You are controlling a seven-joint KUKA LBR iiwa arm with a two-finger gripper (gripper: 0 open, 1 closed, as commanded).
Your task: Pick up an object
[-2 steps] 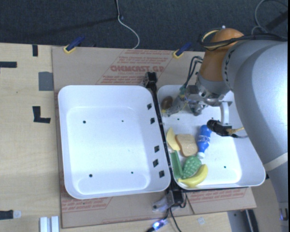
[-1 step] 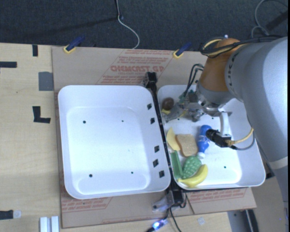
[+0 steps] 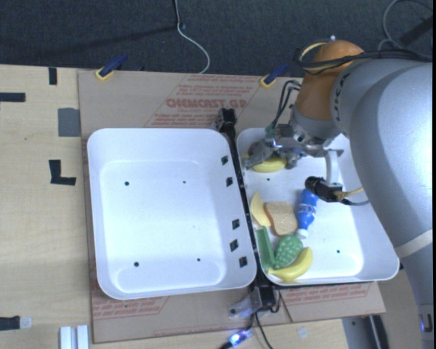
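Desk [image 3: 36, 195] carries 2 shallow white bins side by side on a cardboard sheet. The arm [image 3: 392, 137] is the biggest thing in the scene, reaching in from the right edge and looming over the right bin's [image 3: 341, 231] right side. The left bin [image 3: 160, 217] lies beyond the shared wall and plays no part at present.

The gripper [image 3: 276, 151] hangs low at the right bin's far left corner, directly over a small yellow piece [image 3: 270, 166] that lies just beside the dividing wall. Whether the gripper is spread, closed or pinching that piece cannot be told from this slant, so no hold can be claimed.

Risks, as I judge them:

1. The yellow piece sits tight in the corner. A closing gripper could strike the bin wall or the divider, or nudge the piece along the wall instead of trapping it.
2. The piece looks curved and smooth, so it could squirt out sideways under a pinch.
3. A cable loops near the wrist and could snag on a lift.

The other pieces cluster at the near left corner, well apart from the gripper: a banana [image 3: 296, 266], a bumpy green fruit [image 3: 288, 251], a tan slice [image 3: 281, 218] and a blue tube [image 3: 307, 209]. They touch or overlap, so a grab there could drag 2 at once.
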